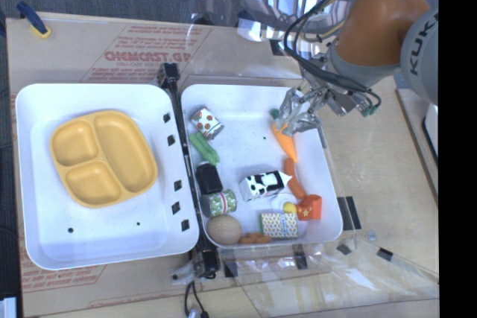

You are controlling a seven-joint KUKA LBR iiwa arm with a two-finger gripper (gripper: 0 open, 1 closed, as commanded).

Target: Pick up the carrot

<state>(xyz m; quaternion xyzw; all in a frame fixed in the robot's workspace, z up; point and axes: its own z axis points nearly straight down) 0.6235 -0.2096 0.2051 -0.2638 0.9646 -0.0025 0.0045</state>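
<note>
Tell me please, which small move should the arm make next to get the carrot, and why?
Probably a short descent. The end effector hangs at the upper tip of the carrot, which lies near the right bin's right wall. Whether it grips the carrot cannot be told.

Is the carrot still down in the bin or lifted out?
Cannot tell for certain. The carrot shows inside the right bin, near its right wall, its top end right at the gripper; any gap beneath it is unclear.
</note>
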